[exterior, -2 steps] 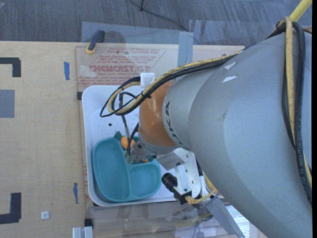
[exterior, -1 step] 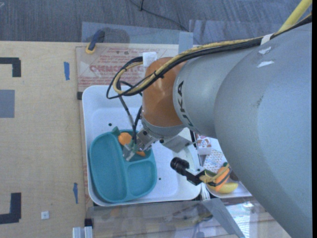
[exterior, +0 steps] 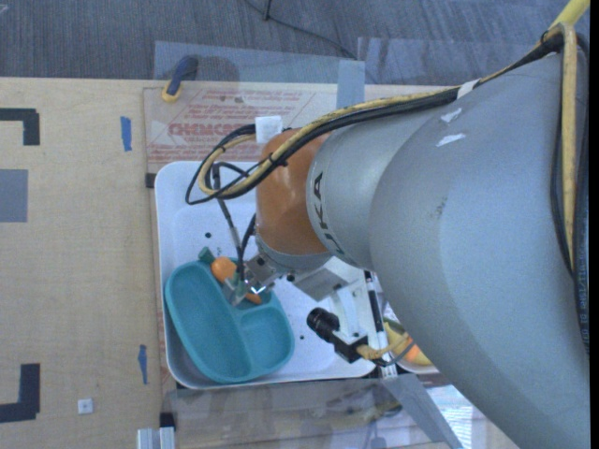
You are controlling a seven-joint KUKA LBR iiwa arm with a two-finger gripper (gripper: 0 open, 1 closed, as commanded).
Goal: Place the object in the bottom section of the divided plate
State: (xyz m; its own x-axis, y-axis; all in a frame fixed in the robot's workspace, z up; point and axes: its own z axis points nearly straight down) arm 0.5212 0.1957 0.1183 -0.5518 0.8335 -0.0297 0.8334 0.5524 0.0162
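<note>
In the camera view, the grey arm [exterior: 449, 241] with its orange band [exterior: 285, 199] is reaching in from the right and is covering much of the white bin [exterior: 173, 190] on the wooden bench [exterior: 75, 269]. The end effector [exterior: 245, 290] is hanging just over the upper edge of the teal divided plate [exterior: 225, 330], which is lying in the lower left part of the bin. A small orange object [exterior: 222, 268] is sitting just beside the end effector, at the rim of the plate; whether it is touching the plate I cannot tell. I also cannot tell if the end effector is released or clenched, because the wrist and black cables [exterior: 220, 181] are hiding it.
</note>
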